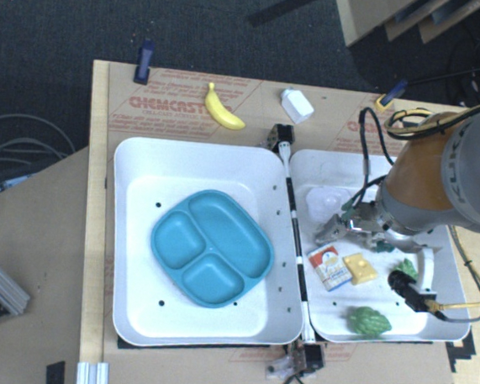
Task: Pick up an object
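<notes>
From the overhead camera view the gripper [351, 227] hung low in the right bin [344, 167], at centre-right of the frame. The yellow block [360, 269] and the red-and-white carton [330, 266] lay just below it, carton running lower right; its grip state could not be told

Banana [223, 110] — white block [297, 105] on cardboard [172, 104]

Bulky grey KUKA arm [479, 168], broad orange band [419, 175] just above the wrist, black cables looping beside it, metal gripper [346, 227] below — silvery, angular — black connector with yellow-tipped lead nearby
</notes>
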Robot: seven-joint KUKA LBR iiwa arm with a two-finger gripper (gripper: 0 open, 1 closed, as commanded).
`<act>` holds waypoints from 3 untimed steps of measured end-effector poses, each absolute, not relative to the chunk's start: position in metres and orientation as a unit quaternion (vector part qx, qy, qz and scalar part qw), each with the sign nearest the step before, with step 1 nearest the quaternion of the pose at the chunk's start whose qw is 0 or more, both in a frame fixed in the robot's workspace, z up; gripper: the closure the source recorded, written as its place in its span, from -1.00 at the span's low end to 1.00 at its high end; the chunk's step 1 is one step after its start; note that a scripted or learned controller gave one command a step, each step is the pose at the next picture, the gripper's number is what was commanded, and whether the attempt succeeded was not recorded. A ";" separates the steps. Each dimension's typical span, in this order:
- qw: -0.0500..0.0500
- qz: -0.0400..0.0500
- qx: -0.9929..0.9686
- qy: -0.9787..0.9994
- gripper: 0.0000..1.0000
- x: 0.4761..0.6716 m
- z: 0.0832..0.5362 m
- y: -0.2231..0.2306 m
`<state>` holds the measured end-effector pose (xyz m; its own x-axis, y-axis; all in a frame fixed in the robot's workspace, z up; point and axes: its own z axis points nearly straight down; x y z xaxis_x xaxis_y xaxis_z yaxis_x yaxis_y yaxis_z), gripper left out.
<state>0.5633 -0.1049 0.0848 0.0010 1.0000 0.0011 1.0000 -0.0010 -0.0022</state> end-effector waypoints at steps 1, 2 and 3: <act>0.001 0.001 -0.707 -0.707 -1.00 0.478 0.084 -0.113; -0.001 0.000 -0.707 -0.707 -1.00 0.540 0.085 -0.156; -0.002 0.000 -0.707 -0.707 -1.00 0.589 0.150 -0.209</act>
<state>0.5892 -0.2090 0.1504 -0.0005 1.0000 -0.0018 1.0000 0.0005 0.0026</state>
